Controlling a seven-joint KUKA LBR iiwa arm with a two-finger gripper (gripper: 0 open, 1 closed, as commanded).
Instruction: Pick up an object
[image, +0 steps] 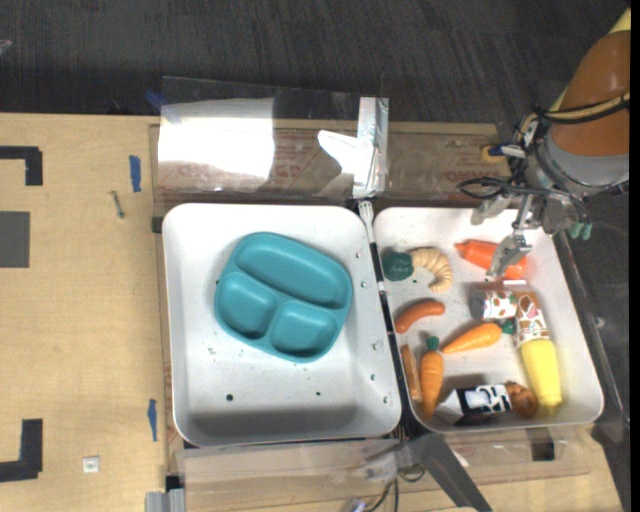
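The orange toy piece nearest the gripper lies in the far part of the right bin, close to its back wall, with a croissant and a small teal lump to its left. The gripper hangs right over its right end, and one finger reaches down to it; whether the fingers are apart or together I cannot tell from this slant, and nothing shows the piece held between them. To do this step well, I judge the fingers should straddle the piece's narrow width, settle low before closing, and lift straight up, clear of the patterned box just in front. The arm reaches in from the right, its orange band above the wrist, pointing steeply down
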